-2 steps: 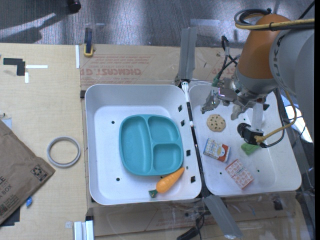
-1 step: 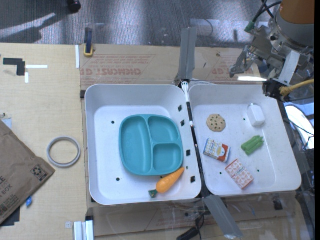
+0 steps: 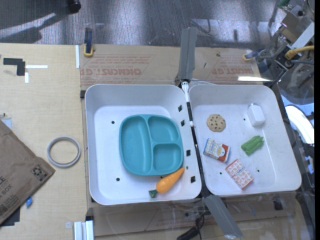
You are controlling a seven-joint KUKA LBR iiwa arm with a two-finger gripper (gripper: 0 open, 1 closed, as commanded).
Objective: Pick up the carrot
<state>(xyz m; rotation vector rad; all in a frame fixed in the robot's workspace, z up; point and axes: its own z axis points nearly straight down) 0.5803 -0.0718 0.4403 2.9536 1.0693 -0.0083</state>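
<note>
The orange carrot (image 3: 169, 180) lies in the left bin (image 3: 100, 134) near its front wall, tilted, with its small green top pointing front-left. Its thick end rests against the front right edge of a teal divided plate (image 3: 150, 144). My gripper (image 3: 294, 21) is at the top right corner of the camera view, beyond the back of the right bin, among cables and far from the carrot. Nothing is seen held in it.
The right bin (image 3: 280, 179) holds a cookie (image 3: 216, 122), a white object (image 3: 256, 115), a green vegetable (image 3: 252, 144) and two small printed packets (image 3: 216, 150) (image 3: 239, 173). A tape ring (image 3: 63, 151) and a cardboard box (image 3: 17, 174) lie on the bench to the left.
</note>
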